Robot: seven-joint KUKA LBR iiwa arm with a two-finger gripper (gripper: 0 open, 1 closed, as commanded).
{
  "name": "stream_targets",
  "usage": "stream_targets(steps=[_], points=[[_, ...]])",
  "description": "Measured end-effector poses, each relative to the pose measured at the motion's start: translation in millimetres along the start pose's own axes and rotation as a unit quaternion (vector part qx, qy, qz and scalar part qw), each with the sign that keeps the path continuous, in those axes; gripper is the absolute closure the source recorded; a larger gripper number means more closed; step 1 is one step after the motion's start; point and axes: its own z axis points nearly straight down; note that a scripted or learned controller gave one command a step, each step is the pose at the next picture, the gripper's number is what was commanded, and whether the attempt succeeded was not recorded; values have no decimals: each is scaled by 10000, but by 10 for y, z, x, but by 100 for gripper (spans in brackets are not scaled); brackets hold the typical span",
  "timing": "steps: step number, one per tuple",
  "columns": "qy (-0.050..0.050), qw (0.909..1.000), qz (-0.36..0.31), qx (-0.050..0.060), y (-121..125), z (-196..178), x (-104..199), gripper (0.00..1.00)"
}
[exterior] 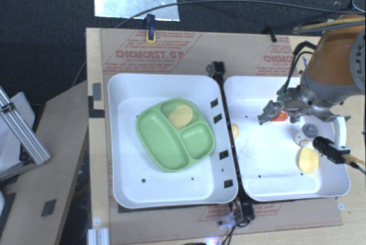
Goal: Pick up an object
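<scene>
My gripper [269, 114] hangs low over the back middle of the right bin [269, 181], its grey wrist reaching in from the right. A small orange-red object [280, 117] lies right against the gripper's tip, partly hidden by it; I cannot tell whether it is held. A pale yellow object [307, 161] rests near the bin's right front. A small white and grey round piece [305, 134] sits just below the wrist. A little yellow object [234, 131] lies at the bin's left wall.
The left bin [131, 181] holds a green divided plate [163, 144] with a yellow object [182, 116] in its back compartment. A black divider with clips [224, 124] runs between the bins. A black part of the arm [327, 148] juts out over the right bin.
</scene>
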Motion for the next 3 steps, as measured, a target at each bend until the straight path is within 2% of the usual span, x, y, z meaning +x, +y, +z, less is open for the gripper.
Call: stream_targets(steps=[1, 3], points=[[-9, 10000, -11, -63, 29, -64, 1, 0], [-4, 10000, 2, -39, 50, 1067, 73, 0]])
